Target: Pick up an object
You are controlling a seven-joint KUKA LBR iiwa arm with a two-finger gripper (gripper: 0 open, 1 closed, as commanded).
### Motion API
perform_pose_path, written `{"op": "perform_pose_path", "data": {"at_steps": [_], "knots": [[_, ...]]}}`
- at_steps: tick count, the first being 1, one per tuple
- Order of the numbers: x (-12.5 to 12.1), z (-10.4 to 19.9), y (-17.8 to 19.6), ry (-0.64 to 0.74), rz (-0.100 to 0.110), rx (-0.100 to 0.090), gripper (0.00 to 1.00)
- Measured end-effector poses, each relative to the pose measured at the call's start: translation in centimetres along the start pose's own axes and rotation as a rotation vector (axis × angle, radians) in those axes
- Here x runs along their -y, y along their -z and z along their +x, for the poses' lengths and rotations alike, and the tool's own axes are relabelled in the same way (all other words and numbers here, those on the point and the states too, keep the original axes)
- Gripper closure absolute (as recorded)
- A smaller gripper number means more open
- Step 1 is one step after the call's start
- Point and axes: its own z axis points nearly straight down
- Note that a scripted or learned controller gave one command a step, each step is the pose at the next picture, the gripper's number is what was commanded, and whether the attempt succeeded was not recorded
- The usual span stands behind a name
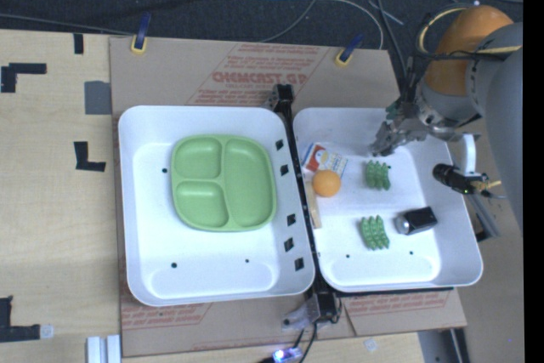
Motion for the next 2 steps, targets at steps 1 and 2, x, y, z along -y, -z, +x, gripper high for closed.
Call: {"op": "perform_pose_path", "data": {"at_steps": [1,2], "knots": [[-0.5,0.5,6.2,-0.002,-0.007,-0.001,1.0],[-0.7,0.0,12.6,-0.003,-0.008,0.0,1.0]]}}
